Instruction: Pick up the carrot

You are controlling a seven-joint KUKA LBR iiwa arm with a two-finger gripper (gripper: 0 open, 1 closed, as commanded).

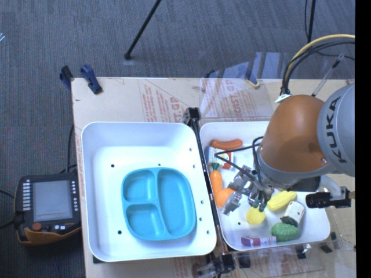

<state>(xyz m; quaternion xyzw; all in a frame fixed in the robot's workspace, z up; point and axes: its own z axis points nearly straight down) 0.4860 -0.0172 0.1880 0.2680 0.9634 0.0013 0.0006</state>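
The carrot (217,187) is lying in the right bin (316,234), hard against that bin's left wall, its orange body running lengthwise along the wall and its green top pointing away from me. The end effector (239,194) is hanging just beside the carrot's near end, tilting down toward it; I cannot tell from here how its tips are set, and nothing is showing between them.

I am judging the carrot to be a light, stiff toy with a smooth skin, so it is likely to slip. Taking it across the thick middle looks best, though the wall is leaving little room on that side.

Nearest me in the right bin, a small purple-and-white packet (258,241) is sitting by the front rim, with a green lump (285,231) beside it. A little farther from the rim, a yellow lemon (255,216) and a yellow banana (282,200) are resting, close to the carrot. At the far end a red sausage (226,144) is lying.

The left bin (101,149), across the wall from the carrot, is holding a blue divided plate (158,203). Both bins are sitting on the tabletop (145,94).
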